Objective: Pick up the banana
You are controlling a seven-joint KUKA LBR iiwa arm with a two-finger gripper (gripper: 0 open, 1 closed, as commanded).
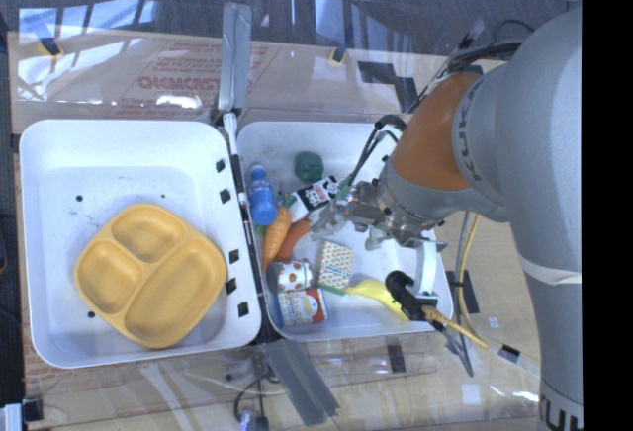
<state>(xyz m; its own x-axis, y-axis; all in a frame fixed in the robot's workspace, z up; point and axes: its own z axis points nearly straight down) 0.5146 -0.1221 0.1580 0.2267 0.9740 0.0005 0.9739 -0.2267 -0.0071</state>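
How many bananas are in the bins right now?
1. The banana lies near the front edge of the right bin, just right of the waffle and below the gripper. The arm covers part of that bin, so another could be hidden.

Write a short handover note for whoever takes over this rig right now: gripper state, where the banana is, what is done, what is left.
Gripper: over the right bin, above the clutter; whether its fingers are open or shut cannot be told, and nothing shows between them.
Banana: lying in the right bin near its front wall, beside the waffle, not gripped.
Left bin: holds the yellow divided plate.
Done: nothing yet.
Left: move to the banana, grasp it, lift it.
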